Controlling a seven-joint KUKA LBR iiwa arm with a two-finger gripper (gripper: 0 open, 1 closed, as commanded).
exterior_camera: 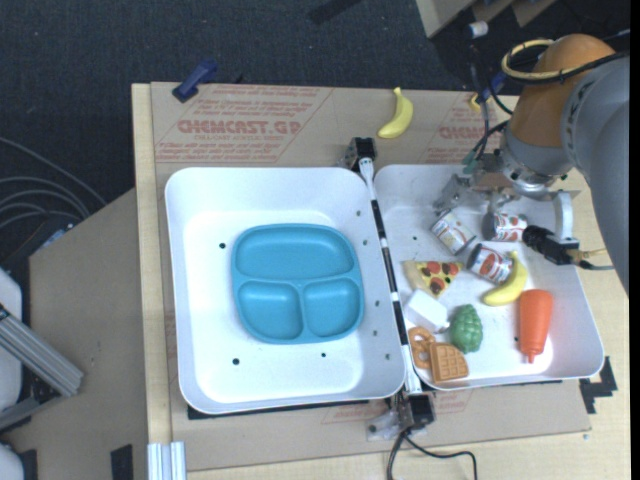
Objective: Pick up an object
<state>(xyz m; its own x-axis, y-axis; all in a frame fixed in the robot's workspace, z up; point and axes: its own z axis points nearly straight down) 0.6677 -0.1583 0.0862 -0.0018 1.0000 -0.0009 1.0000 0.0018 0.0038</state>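
**Ana:** Tray [297, 280] first, far left of the action: a blue divided one, flat in the left bin [195, 268] with nothing on it.

**Ben:** And over the divider everything's packed into the right bin [590, 343]. Near the front there's a waffle [447, 361], then a green broccoli piece [466, 328] just beside it, with a pizza slice [436, 275] further back.

**Ana:** Keep going right: a small can [451, 232], a second can [490, 262] touching a banana [507, 284], and an orange carrot [534, 322] nearest the right wall. Another banana [396, 117] lies outside on the bench, behind the bins.

**Ben:** Now the gripper [490, 196]. It hangs low over the back of that bin, close by the cans. Open or closed?

**Ana:** Can't tell; the wrist hides the fingers from up here. I see nothing between them, so I'd call this the approach stage, with no object lifted.

**Ben:** Next move, then?

**Ana:** My guess is to settle on one can, straddle it cleanly without nudging its neighbours, squeeze, then rise straight up. It's crowded there, so a clipped can rolling away is the risk.
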